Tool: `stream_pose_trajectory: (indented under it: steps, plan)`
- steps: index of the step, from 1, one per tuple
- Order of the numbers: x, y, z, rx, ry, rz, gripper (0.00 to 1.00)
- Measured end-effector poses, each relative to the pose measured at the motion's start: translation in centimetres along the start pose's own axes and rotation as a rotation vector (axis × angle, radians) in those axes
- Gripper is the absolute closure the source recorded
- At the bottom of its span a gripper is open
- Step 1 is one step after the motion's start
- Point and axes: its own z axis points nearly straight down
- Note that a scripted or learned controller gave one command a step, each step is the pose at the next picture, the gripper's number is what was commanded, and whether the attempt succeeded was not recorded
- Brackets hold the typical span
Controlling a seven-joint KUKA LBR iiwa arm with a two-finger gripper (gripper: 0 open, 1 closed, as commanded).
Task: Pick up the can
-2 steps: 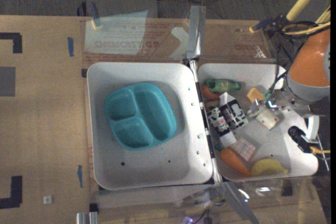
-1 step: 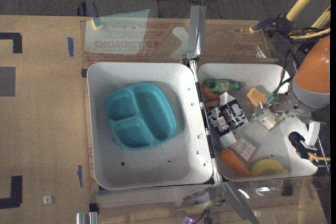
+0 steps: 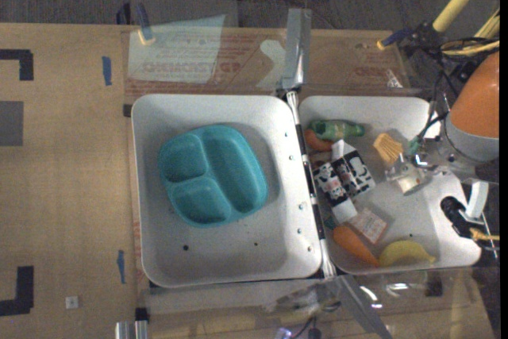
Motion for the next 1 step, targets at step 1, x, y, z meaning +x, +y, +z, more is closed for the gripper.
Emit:
stream_pose_trajectory:
  steps: [1]
  plan:
    - [5.98,-1.82,-11.72,0.013,0.003,0.104,1.00]
